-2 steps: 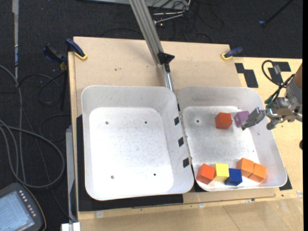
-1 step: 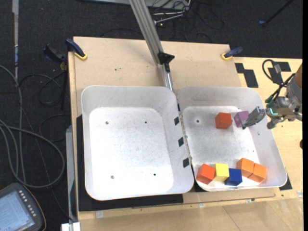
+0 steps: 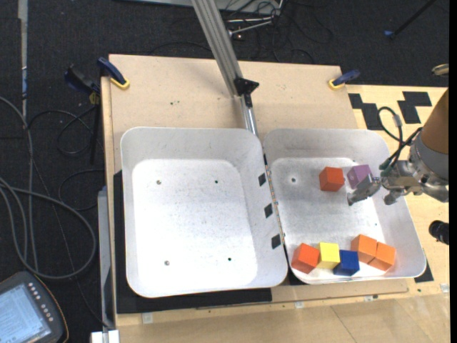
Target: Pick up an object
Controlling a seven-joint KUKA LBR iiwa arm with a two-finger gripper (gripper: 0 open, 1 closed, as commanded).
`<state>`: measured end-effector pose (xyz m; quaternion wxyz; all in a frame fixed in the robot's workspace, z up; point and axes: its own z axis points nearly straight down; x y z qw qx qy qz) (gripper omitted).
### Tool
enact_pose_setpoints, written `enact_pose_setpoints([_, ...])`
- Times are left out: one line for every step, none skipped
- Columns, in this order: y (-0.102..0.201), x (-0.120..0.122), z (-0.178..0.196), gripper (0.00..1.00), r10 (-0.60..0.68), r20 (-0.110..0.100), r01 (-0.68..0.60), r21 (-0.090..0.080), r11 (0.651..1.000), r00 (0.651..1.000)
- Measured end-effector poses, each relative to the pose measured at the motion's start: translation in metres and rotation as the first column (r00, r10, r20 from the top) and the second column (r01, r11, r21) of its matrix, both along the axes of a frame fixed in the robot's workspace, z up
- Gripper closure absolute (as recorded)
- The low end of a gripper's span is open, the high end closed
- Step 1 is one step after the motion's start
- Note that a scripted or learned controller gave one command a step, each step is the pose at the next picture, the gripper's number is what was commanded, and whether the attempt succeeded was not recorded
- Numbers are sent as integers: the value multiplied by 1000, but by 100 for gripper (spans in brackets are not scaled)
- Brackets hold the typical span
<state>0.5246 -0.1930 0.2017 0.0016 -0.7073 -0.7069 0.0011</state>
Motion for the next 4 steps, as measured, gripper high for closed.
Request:
enact_pose_setpoints([-1,0,-43,0,0,-1,0,0,1000,1000])
enact_pose_setpoints([10,0,-102,0,1,-2,-1,2,1000,1000])
enact_pose_setpoints([8,1,-88,100,-1,5,1,-1,1000,1000])
enact_pose_setpoints([0,-3,-39,100,-2,10,2,-4,1000,1000])
